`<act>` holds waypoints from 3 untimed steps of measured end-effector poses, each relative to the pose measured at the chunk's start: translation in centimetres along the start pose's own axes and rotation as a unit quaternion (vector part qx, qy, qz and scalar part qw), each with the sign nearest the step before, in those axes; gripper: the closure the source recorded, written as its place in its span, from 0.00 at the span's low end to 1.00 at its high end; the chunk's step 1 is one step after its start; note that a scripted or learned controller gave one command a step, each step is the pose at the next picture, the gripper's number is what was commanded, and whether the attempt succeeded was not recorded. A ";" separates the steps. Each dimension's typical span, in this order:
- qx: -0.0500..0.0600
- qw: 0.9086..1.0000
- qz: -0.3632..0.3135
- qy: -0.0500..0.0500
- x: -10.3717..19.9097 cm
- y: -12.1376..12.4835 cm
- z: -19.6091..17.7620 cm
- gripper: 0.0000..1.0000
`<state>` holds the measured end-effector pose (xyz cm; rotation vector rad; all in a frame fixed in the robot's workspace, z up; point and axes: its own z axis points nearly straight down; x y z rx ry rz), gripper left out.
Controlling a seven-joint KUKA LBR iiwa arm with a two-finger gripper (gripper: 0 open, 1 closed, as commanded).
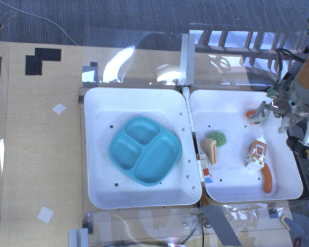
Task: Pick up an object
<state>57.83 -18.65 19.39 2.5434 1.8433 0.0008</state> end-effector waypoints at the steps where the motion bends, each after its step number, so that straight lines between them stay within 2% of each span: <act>1: 0.000 0.969 0.248 0.000 3.1 2.6 8.4 0.00; 2: -0.021 0.928 0.373 0.008 4.5 -2.8 9.0 0.00; 3: 0.000 0.888 0.460 0.000 6.6 6.1 8.2 0.00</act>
